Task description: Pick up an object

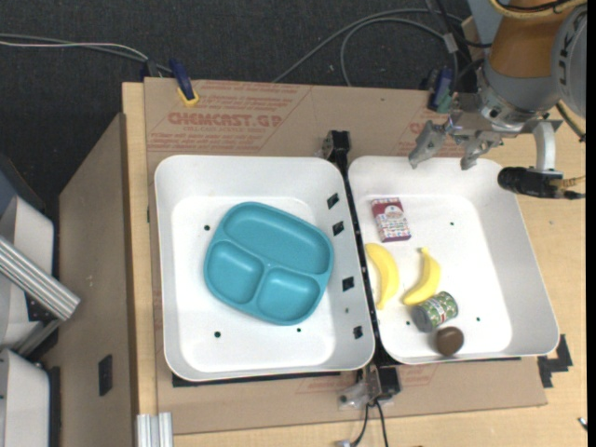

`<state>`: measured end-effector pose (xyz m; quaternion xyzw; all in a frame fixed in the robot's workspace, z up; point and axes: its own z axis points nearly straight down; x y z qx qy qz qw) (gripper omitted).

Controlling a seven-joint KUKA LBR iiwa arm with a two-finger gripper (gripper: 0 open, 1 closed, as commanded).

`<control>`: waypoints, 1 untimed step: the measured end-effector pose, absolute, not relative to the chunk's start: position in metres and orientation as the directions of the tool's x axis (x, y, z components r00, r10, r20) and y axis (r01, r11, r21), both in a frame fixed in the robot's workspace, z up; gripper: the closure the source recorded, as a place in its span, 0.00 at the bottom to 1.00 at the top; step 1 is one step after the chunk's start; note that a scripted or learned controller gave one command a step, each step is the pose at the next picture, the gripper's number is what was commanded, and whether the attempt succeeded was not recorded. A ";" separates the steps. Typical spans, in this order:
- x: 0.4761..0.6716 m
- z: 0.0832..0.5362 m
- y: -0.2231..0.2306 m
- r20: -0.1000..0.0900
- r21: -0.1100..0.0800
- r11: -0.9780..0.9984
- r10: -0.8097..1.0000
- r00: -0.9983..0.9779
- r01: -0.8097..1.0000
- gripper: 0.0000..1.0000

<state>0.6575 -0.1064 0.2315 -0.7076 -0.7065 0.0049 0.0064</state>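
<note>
Here my gripper (445,149), fingers spread, empty, hovers over right bin (494,203) rim; banana (424,277) light, soft: grasp mid-curve.

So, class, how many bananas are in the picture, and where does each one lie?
2. Both lie in the right bin: one banana against its left wall, the other banana just to its right, above the small can. None looks hidden.
</note>
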 end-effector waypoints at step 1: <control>0.660 0.241 -0.106 0.001 -0.001 0.001 1.000 -0.001 1.000 0.00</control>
